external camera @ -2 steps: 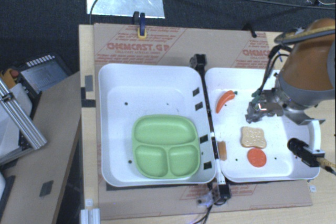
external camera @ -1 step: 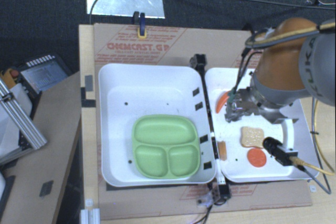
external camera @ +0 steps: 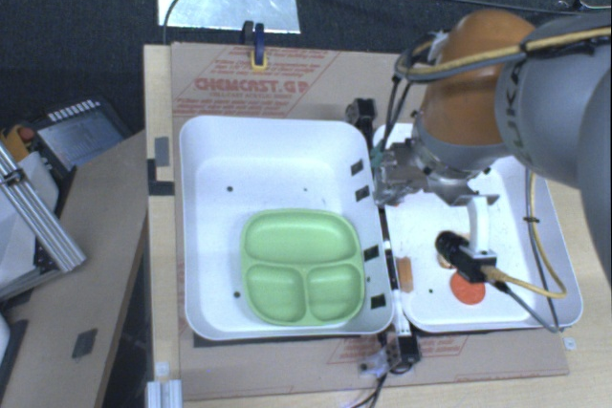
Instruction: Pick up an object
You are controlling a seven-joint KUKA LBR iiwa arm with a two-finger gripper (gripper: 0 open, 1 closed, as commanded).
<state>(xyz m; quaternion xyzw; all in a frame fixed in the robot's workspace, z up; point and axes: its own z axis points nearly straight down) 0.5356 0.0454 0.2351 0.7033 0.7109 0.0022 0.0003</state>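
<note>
Grey arm (external camera: 555, 100) stoops over the right bin (external camera: 430, 303), near an orange disc (external camera: 469, 290).

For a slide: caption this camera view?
Arm over right bin, orange disc inside; green divided plate lies in left bin.

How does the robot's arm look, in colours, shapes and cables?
The arm is thick, rounded and grey, with a glossy orange band above the wrist. A thin yellow cable runs along it, over the orange part. The gripper at its end is of bare silvery metal.
</note>
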